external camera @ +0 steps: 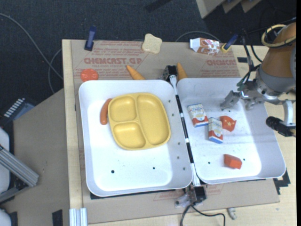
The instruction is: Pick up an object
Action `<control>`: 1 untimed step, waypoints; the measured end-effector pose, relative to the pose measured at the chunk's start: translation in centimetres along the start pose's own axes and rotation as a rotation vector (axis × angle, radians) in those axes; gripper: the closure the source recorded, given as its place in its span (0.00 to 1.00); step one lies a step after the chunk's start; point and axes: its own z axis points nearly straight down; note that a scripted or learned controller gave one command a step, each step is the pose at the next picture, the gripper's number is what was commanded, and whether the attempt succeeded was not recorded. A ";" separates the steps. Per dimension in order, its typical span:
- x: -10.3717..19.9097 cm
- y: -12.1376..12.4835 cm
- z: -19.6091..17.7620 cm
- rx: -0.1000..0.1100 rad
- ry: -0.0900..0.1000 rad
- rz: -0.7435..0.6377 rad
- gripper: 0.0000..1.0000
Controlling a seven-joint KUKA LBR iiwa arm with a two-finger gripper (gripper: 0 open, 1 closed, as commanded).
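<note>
Claw [233,99] is seen spread open and empty above the far side of the right bin [270,147], nothing held between its fingers. Two small cartons [197,115] [215,130] and orange pieces [228,124] [232,161] lie nearby on the bin floor. No object has yet been lifted; descent and grasp are judged outstanding.

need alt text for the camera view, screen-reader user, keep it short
A grey robot arm with an orange band reaches from the right, its gripper over the upper part of the right bin, which holds two small cartons and two red-orange pieces. The left bin holds a yellow divided tray with a toy hot dog beside it.
</note>
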 end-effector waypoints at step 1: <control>2.9 -3.8 4.4 -0.001 0.000 -0.001 0.00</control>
